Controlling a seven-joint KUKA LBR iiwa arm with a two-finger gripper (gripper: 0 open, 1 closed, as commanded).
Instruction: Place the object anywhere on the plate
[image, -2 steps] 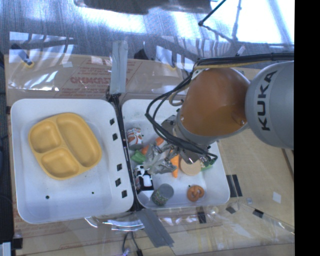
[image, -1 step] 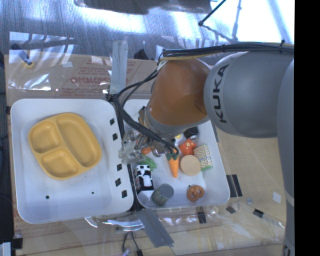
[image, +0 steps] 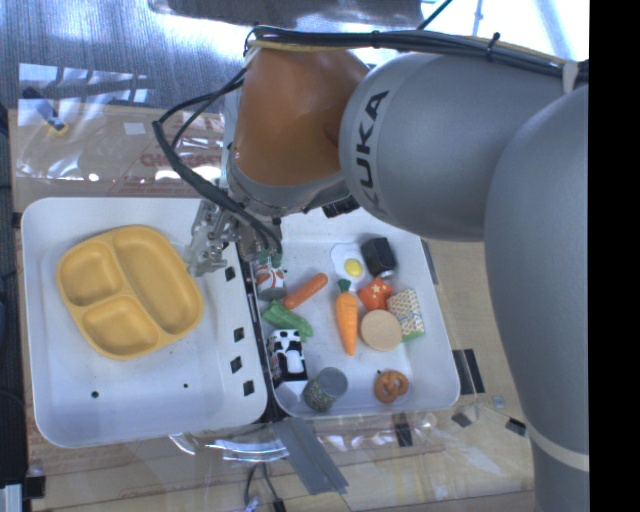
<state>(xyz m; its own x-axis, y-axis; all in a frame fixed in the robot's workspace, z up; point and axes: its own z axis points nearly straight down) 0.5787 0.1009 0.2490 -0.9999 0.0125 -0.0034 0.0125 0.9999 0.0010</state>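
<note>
Plate bare, toys not yet moved, tool hovering at the divide between the bins.

Nearest the camera, at six o'clock in the right shallow white bin (image: 440, 385), lie a grey cylindrical can (image: 325, 388), a black-and-white cow-patterned block (image: 289, 357) and a brown pretzel-like toy (image: 391, 384); further in sit a long orange plastic carrot (image: 346, 318), a tan round disc (image: 381, 330), a red tomato toy (image: 375, 293) and a fried-egg toy (image: 352, 267). At nine o'clock, in the left shallow white bin (image: 60, 400), the yellow three-compartment plastic plate (image: 128, 290) holds nothing. The metal two-finger tool (image: 212, 248) hangs just beside the plate's three o'clock rim; I cannot tell whether it is clenched or carrying anything. Judged so, placing remains undone.
</note>
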